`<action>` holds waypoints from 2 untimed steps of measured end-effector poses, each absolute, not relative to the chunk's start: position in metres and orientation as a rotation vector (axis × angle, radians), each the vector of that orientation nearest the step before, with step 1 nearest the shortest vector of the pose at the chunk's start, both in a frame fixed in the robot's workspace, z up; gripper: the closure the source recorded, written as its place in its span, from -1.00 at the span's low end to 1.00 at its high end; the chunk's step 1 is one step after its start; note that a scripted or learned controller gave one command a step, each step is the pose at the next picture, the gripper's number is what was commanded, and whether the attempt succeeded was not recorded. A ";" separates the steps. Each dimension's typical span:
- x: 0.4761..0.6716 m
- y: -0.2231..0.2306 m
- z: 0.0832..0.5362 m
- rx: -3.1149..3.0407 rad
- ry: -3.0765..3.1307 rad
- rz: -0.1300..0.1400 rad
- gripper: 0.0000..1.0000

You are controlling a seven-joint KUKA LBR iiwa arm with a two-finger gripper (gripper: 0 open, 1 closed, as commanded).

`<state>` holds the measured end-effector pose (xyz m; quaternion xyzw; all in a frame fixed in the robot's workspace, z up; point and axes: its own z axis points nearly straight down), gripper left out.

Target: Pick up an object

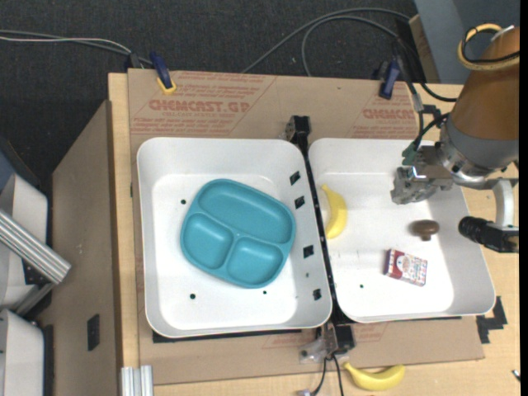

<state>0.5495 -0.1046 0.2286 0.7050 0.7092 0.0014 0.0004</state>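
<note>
- The claw (410,186) hangs over the upper right part of the right bin (363,304), at the end of the grey arm (487,97) with its orange band; from this angle I cannot tell how it stands, and nothing is seen in it.
- Nearest to it, just below and to its right, lies a small brown round object (426,229) on the bin floor, apart from the claw.
- Further down sits a small red and white packet (405,267), lying flat.
- At the bin's left wall a yellow banana (334,211) lies curved along the edge.
- The left bin (157,221) carries one blue divided plate (237,232), with three compartments.
- Outside the bins, at the worktop's (214,97) front edge, a second banana (378,375) lies.
- Progress, as I judge it: no pick is made yet; the descent, the grasp and the lift all remain. The brown object looks the likeliest target.
- Count: two bins, two bananas, one plate, one packet, one brown object.
</note>
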 end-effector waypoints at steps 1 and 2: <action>0.572 -0.054 0.226 2.213 2.229 0.004 1.00; 0.584 0.001 0.216 2.214 2.230 0.003 1.00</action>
